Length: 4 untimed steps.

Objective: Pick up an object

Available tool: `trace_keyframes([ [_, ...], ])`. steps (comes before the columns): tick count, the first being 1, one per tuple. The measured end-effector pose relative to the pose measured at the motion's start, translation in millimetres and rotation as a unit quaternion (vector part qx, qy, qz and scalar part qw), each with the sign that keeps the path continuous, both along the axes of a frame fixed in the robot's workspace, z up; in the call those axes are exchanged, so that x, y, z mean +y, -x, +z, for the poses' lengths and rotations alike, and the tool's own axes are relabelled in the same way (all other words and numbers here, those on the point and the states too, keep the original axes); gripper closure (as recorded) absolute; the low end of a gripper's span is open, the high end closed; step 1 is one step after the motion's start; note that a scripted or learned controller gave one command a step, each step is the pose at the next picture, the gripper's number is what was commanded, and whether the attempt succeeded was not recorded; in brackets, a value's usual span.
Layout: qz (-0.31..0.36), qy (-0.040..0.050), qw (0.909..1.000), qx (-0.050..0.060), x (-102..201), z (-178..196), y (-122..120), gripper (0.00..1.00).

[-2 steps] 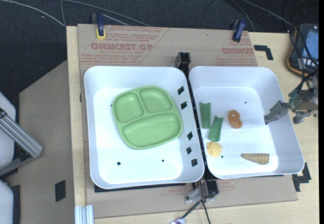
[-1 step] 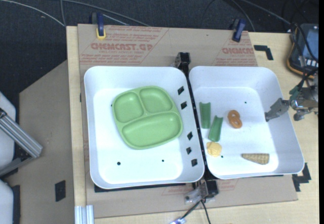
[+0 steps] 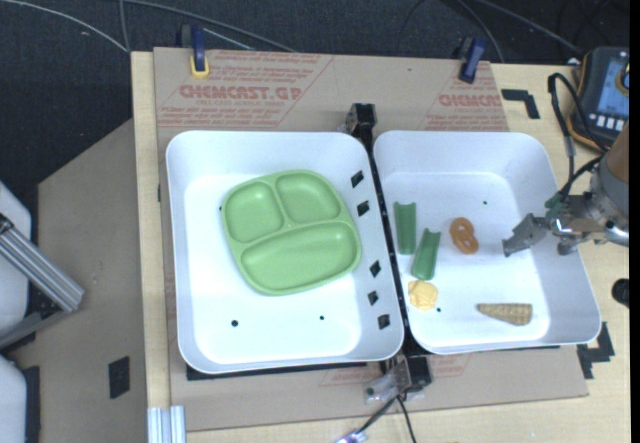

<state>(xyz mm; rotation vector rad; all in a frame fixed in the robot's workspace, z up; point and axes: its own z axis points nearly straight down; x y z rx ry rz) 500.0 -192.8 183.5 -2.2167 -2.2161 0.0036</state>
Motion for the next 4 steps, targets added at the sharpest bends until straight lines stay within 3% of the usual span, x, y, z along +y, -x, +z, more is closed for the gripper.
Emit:
trace_keyframes([
  [2, 0.000, 0.0000, 1.0000, -0.001, 11.1, -101.4, -3.6, 0.00],
  [3, 0.000, 0.0009, 1.0000, -0.004, 10.5, -87.6, -4.9, 1.00],
  [4, 0.000, 0.0026, 1.0000, -0.006, 4.9, -39.2, 1.5, 1.00],
])
